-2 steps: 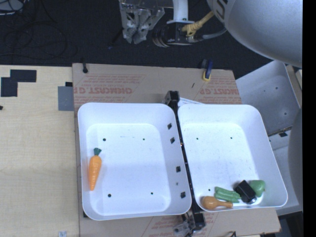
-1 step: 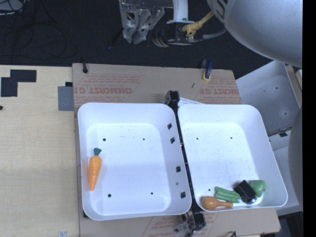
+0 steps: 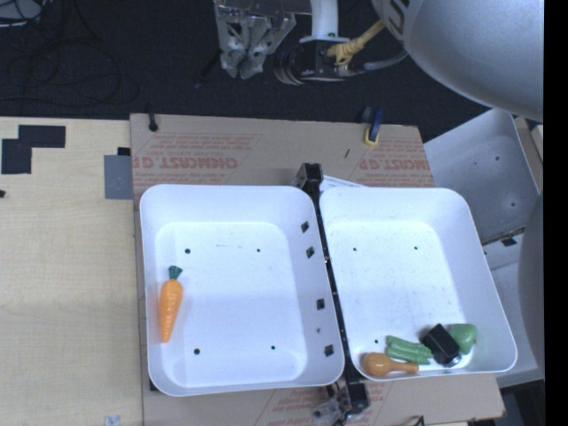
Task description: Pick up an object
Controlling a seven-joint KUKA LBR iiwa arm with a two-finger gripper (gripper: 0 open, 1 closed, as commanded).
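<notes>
Black object (image 3: 441, 343) partly covering green items (image 3: 409, 351) in right bin (image 3: 493, 282)

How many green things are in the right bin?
2. A green pod lies near the front edge, and a green piece lies in the front right corner, partly behind a black block. More may be hidden under the block.

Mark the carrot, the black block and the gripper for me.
carrot (image 3: 169, 304): camera view, middle of its orange body.
black block (image 3: 441, 343): camera view, its top face.
gripper (image 3: 251, 58): camera view, between its fingertips.
</notes>
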